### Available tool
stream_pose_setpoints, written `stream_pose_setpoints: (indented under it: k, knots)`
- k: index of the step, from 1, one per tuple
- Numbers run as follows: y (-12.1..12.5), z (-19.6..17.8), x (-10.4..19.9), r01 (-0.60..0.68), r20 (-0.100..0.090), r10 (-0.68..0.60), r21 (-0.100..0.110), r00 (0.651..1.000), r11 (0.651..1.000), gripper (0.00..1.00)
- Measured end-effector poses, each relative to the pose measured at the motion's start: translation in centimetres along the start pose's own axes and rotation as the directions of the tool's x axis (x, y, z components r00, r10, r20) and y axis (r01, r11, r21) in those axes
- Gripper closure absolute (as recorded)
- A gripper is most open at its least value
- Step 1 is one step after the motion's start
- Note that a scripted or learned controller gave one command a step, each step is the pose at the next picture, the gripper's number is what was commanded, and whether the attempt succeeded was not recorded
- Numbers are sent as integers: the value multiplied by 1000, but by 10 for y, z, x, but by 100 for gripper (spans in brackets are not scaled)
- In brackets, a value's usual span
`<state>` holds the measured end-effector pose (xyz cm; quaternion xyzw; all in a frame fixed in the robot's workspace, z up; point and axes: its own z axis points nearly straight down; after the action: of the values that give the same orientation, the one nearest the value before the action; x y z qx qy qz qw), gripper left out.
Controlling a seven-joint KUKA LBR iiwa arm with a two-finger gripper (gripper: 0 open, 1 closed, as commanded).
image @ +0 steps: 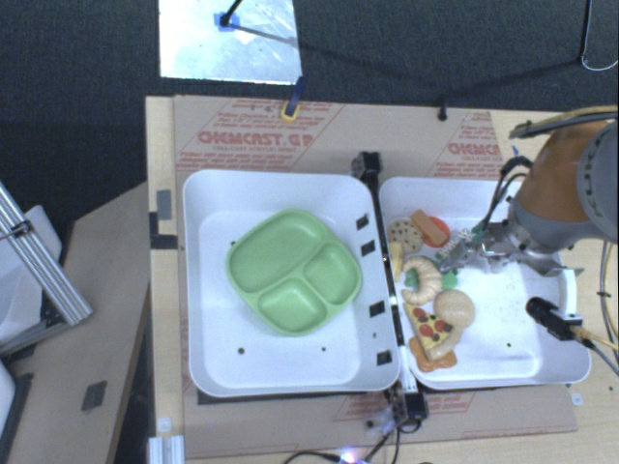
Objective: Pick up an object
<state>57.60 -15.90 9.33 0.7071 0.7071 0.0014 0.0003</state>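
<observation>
Pizza [432, 333]: toy slice at the near left of the right bin [542, 356], by the divider between the bins.
Bun [454, 308]: tan, rounded, touching the pizza's far end.
Donut [422, 280]: pale ring just beyond the bun, near the bin's left wall.
Green piece [449, 280]: small, just right of the donut; too small to name.
Cookie [402, 231]: brown, speckled, at the far left of the right bin.
Red piece [430, 227]: reddish-orange, touching the cookie on its right.
Gripper [460, 250]: low in the right bin, between the red piece and the donut, pointing left toward the toys; whether its fingers are spread or closed cannot be told, and nothing is seen between them.
Arm [566, 187]: grey with an orange band, reaching in from the right over the right bin.
Tray [294, 272]: green, three compartments, lying flat in the middle of the left bin [208, 356].
Worktop [251, 133]: brown board with red print under both bins.
</observation>
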Motion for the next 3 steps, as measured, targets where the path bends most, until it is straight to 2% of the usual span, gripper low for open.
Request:
stream_pose_setpoints:
  k: [1, 3]
  knots:
    - [3, -15, 0, 1, 0, -1, -9, 1000, 1000, 100]
    - [1, -127, -9, 4, 4, -4, -5, 1000, 1000, 100]
